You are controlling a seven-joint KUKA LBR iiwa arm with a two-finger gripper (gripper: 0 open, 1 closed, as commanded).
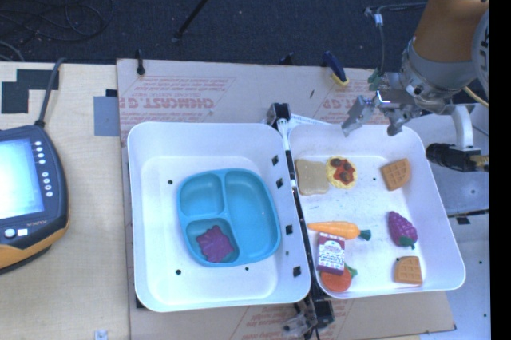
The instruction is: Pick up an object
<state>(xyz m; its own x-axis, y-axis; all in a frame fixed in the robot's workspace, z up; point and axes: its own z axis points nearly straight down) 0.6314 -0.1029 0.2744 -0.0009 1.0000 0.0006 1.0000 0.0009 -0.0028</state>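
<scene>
Claw (373, 117) open w/ nothing in it, hanging over right bin's (447, 239) back rim, probably staged above the toys, e.g. waffle (396, 173), pre-descent.

2 bins (152, 171), 1 tray (227, 217), 8 toy foods (335, 230)

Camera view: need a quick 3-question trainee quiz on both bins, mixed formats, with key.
1. True or false: the purple item lies in a compartment of the blue tray.
2. The carrot lies in which bin? A) left B) right
3. Fill in: the gripper hovers over the right bin's ____ edge, holding nothing.

Key: 1 true; 2 B; 3 far
</scene>
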